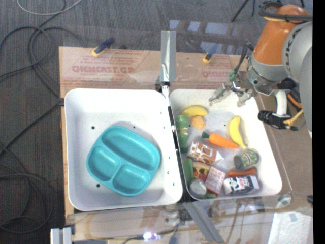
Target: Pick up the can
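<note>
A bench [101, 67] topped with brown board carries two white bins, the left bin [76, 105] holding a teal divided plate [123, 159] and the right bin [271, 179] a heap of toy food. The can [246, 158], green with a red label, lies on its side in the right bin just below the lower end of a yellow banana [235, 130] and right of a carrot [222, 140]. The hand [231, 94] hangs over that bin's far rim, above and well apart from the can, its fingers spread wide with nothing between them.
</note>
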Available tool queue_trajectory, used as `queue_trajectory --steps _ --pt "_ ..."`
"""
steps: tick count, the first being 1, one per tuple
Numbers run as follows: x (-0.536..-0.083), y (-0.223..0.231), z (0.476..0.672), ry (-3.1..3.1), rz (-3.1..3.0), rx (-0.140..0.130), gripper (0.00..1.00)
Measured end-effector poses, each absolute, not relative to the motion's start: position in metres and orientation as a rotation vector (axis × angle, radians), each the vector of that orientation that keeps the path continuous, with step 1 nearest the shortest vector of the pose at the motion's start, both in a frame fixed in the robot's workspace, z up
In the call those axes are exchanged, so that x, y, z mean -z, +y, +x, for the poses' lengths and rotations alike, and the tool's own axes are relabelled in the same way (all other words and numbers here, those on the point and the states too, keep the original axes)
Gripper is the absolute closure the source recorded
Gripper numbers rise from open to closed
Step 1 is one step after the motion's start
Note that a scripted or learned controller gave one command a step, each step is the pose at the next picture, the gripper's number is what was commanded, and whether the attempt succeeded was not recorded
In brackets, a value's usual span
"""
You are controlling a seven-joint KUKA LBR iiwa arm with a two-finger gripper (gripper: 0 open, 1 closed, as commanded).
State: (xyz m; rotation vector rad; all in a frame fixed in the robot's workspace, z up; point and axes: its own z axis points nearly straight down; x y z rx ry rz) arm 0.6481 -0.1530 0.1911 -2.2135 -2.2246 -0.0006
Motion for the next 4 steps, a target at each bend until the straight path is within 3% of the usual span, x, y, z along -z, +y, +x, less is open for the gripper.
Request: queue_trajectory --steps 1,2,3,4 --pt "-0.095 -0.200 0.667 -2.148 -2.293 -0.004 0.00" --pt "-0.153 -0.212 0.612 -2.151 -2.292 -0.007 0.00" --pt "-0.095 -0.211 0.562 -2.179 -2.261 0.014 0.00" --pt "-0.096 -0.210 0.529 -2.071 -2.366 0.027 0.00"
